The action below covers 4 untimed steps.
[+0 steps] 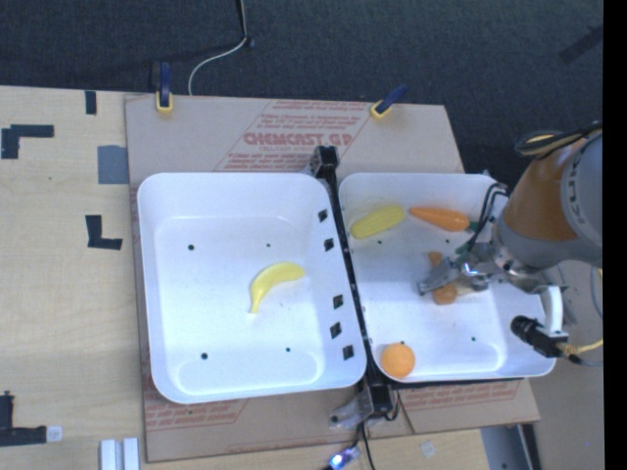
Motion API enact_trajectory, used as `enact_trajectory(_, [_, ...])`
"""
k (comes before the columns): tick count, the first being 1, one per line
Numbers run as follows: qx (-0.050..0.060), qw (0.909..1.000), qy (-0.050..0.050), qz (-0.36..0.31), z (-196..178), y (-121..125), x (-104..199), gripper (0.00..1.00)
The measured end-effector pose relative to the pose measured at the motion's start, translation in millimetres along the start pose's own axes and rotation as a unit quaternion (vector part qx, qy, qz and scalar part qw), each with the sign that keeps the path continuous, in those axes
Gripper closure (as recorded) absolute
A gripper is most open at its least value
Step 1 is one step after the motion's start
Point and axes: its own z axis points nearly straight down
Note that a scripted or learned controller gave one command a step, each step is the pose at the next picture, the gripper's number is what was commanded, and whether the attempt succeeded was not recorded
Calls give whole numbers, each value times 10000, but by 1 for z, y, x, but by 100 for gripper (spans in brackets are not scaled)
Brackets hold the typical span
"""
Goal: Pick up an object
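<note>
My jaws [443, 284], grip unclear, sit over a brown piece [446, 295] in the right bin [490, 358]; carrot [440, 218] beyond, orange [397, 360] near-left.

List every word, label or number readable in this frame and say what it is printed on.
"CHEMCAST GP": red print, repeated in rows, on the brown sheet under the two bins; clearest above the left bin.
Red print on the same sheet below the bins: too small to read.
Black marks on the wooden bench at left: plain shapes, no letters.
</note>
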Motion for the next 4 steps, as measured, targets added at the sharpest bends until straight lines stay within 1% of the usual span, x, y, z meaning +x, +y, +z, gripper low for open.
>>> enact_trajectory(1, [-45, 10000, -10, -6, -20, 4, -1, 100])
enact_trajectory(2, [7, 10000, 35, -36, -58, -10, 64, 100])
enact_trajectory(3, [-8, 10000, 34, -44, -109, -23, 125, 100])
enact_trajectory(4, [-6, 10000, 25, -36, -123, 14, 165, 100])
